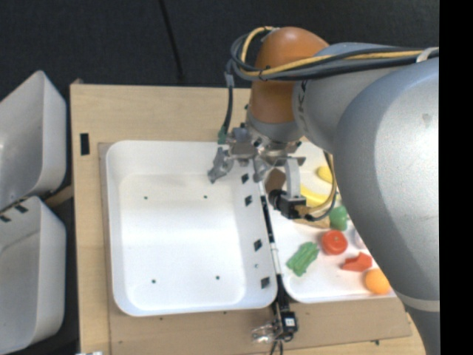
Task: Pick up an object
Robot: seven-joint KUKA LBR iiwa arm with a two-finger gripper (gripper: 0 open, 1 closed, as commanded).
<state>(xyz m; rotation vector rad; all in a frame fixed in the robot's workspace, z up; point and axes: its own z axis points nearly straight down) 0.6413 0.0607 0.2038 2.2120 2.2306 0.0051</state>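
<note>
My gripper (pixel 238 167) hangs over the far end of the ridge between the two bins, below the orange band of the wrist. Its grey fingers (pixel 217 166) stand apart, open, with nothing between them. The right bin (pixel 325 293) holds toy food: a yellow banana (pixel 316 195), a small yellow piece (pixel 324 173), a small green piece (pixel 338 217), a red tomato (pixel 334 242), a green vegetable (pixel 302 259), a red piece (pixel 357 262) and an orange ball (pixel 377 280). All of these lie to the right of and nearer than the gripper. The arm hides part of the right bin.
The left bin (pixel 118 198) is a shallow white tray with raised walls. A black marked strip (pixel 260 228) runs along the ridge between the bins. Two white boxes (pixel 26 139) stand at the left beyond the bench. A small metal clip (pixel 272 333) sits at the front edge.
</note>
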